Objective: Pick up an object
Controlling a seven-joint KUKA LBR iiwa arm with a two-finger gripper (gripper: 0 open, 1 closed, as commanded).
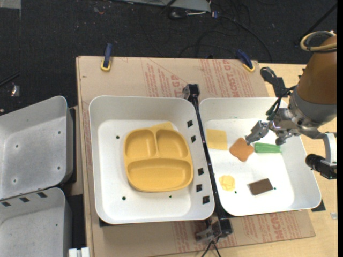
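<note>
A dark floor with loose cables surrounds a cardboard-topped bench (pixel 139 74) bearing two white bins. The gripper (pixel 267 134) hangs over the right bin (pixel 300 189), its two fingers spread apart with nothing between them.

Just beside its left-hand finger (pixel 252 137), a little below, lies an orange-brown rounded piece (pixel 241 150); it sits so near that touch or gap cannot be told. Directly under the hand lies a green strip (pixel 268 148). Further out on the same side as the orange piece is a pale yellow flat square (pixel 216 139). Below the hand, nearer the bin's front, sit a brown rectangular block (pixel 260 186) and a small yellow piece (pixel 227 182). The left bin (pixel 102 143), well away, holds a yellow divided tray (pixel 158 159).

The step in hand looks like settling on a target. The orange-brown piece seems the best choice: closest, and thick enough to give the fingers purchase. To do it well, the hand should centre over it so the fingers straddle it, go down near the bin floor, then close; the flat green strip risks being nudged
</note>
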